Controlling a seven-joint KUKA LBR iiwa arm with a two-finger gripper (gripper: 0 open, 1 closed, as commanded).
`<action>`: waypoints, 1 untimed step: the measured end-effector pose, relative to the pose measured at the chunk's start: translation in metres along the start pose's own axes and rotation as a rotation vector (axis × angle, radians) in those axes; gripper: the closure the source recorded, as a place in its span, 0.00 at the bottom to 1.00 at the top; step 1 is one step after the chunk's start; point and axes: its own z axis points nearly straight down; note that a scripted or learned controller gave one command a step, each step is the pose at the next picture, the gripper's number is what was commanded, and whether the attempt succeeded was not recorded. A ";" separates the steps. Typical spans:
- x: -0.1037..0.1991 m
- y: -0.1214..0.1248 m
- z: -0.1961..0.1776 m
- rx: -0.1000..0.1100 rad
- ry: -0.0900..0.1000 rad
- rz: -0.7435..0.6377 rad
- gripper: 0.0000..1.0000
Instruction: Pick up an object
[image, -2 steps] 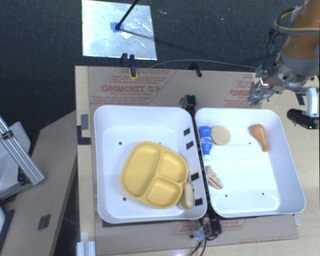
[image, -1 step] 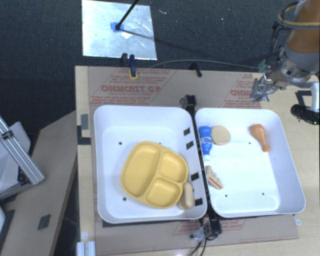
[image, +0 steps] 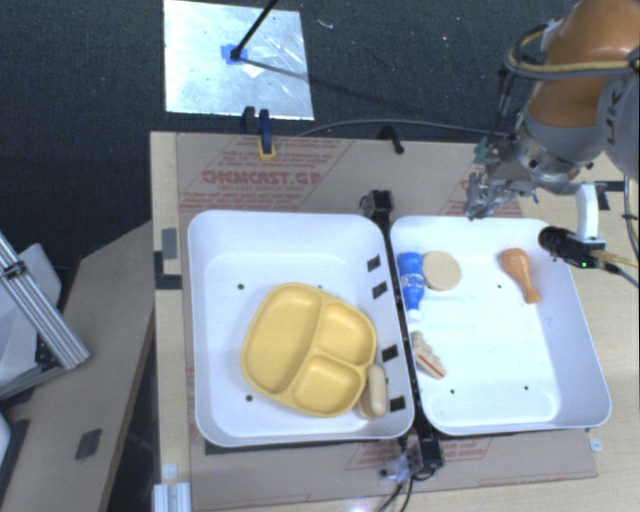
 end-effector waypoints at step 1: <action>0.044 -0.013 0.003 -0.001 0.000 0.000 1.00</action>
